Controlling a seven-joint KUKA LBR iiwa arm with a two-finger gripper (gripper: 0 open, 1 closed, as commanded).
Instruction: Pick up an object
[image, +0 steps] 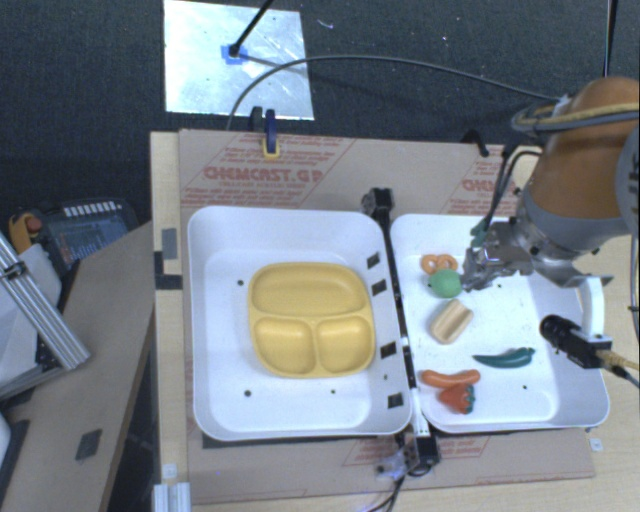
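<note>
While the gripper (478, 268) hung low over the right bin (570, 395), whether it was spread or pinching could not be told from this slant. It sat just beside the green ball (445, 284), which touched the orange pretzel (437, 264), so those two looked like the likeliest targets. Further out lay the tan block (450, 321), the green pepper (505, 357), the orange sausage (449, 378) and the red piece (458, 398), loosely scattered, probably so each could be taken singly. The left bin (215, 330) held a yellow divided tray (304, 317).
</note>
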